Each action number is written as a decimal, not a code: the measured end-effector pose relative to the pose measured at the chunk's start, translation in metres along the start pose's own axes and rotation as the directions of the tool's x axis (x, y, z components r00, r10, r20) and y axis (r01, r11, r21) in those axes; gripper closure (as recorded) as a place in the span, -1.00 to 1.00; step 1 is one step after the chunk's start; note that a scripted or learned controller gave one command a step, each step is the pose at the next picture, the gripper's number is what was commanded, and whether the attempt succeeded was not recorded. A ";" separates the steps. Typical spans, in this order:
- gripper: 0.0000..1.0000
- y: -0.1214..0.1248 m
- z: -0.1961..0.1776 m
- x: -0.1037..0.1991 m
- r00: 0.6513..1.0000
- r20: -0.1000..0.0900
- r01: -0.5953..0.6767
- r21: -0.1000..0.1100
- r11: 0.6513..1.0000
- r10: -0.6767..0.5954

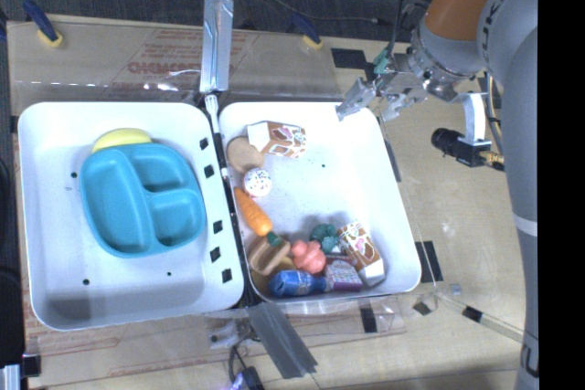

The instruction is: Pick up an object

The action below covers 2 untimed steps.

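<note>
Two white bins (55,288) side by side, below and left of the jaws. Blue divided tray (142,199) far left. Toy carrot (253,212) below-left in right bin, well apart. Gripper (370,101) over the far rim, spread, pinching nothing.

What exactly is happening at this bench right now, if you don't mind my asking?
A grey robot arm is set to pick an object. Its gripper hovers open at the right bin's far corner, holding nothing. Toys, including a carrot, lie along that bin's left and near sides. The left bin holds a blue tray.
</note>
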<state>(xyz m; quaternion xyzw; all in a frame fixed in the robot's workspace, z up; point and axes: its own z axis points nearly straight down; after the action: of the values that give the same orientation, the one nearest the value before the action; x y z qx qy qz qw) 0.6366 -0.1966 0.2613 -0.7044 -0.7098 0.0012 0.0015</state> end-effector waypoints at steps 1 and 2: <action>-1.00 -0.004 -0.073 0.040 0.999 0.002 0.042 -0.009 0.999 -0.042; -1.00 -0.045 0.081 0.020 1.000 -0.002 -0.006 0.010 1.000 0.006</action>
<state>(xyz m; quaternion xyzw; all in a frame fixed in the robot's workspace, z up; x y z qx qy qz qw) 0.5909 -0.1769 0.1805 -0.7066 -0.7076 0.0040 0.0055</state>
